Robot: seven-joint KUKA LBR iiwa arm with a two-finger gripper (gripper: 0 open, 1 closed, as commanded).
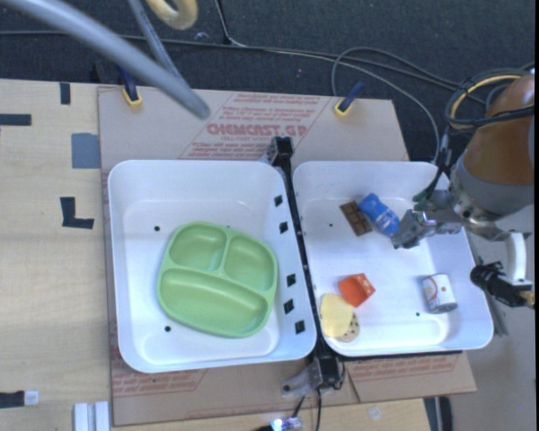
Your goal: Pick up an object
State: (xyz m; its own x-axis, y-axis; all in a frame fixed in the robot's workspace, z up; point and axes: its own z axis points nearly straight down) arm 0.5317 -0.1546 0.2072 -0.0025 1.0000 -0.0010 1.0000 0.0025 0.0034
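Note:
The right bin (458, 335) holds a blue object (377, 212), a small brown block (356, 218), an orange-red piece (357, 289), a pale yellow round piece (339, 319) and a small white-and-grey can (438, 293). My gripper (408, 233) hangs over the right bin's upper right part, its tip just right of the blue object and close to it. Nothing visible is held in it. The arm with its orange band (503, 133) comes in from the right edge.
The left bin (130, 196) holds a green divided plate (219, 278). A black divider (289, 241) runs between the bins. Cables (377, 61) loop behind the right bin, and a grey pole (99, 34) crosses the upper left.

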